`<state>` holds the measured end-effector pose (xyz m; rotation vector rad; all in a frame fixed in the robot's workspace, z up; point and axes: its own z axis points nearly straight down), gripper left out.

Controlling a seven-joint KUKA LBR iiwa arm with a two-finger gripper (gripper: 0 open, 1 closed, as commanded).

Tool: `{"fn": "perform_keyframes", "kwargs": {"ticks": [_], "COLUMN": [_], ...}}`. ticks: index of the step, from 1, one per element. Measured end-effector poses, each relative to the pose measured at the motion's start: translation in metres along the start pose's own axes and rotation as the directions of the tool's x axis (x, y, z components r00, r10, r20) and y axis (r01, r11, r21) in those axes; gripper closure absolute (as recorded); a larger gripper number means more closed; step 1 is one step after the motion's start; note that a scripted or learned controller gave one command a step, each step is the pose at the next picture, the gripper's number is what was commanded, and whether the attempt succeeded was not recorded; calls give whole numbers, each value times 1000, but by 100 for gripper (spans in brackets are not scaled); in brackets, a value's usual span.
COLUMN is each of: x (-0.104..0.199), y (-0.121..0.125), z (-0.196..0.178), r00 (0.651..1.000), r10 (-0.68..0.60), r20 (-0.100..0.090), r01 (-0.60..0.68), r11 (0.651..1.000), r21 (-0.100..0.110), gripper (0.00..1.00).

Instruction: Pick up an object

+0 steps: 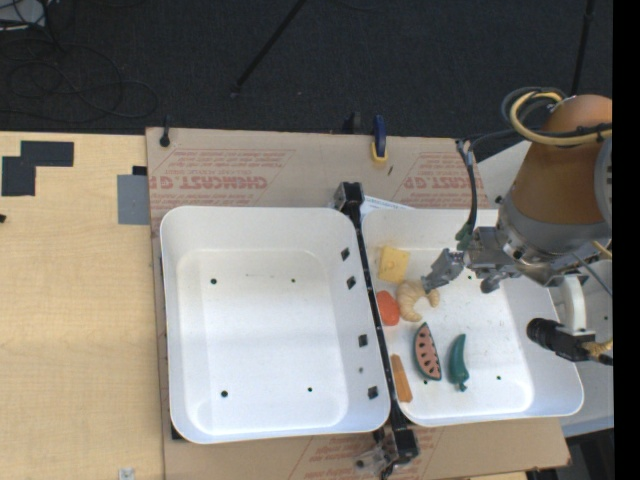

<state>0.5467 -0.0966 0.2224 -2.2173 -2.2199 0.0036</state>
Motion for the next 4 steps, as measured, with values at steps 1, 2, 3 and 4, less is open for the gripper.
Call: {"fn": "perform_keyframes", "kwargs": {"ticks": [1, 2, 3, 4], "x": [-9, -8, -7, 67], "y": [-20, -67, -71, 19], "z": [72, 132, 125, 29], "r00": [1000, 1000, 1000, 1000], "r10": [1, 3, 12, -10], "r20": [-1, 14, 0, -1], "r01": [-1, -3, -12, 10], "r11": [1000, 1000, 1000, 1000], "r21": [5, -25, -1, -18], "gripper": [0, 0, 100, 100]}}
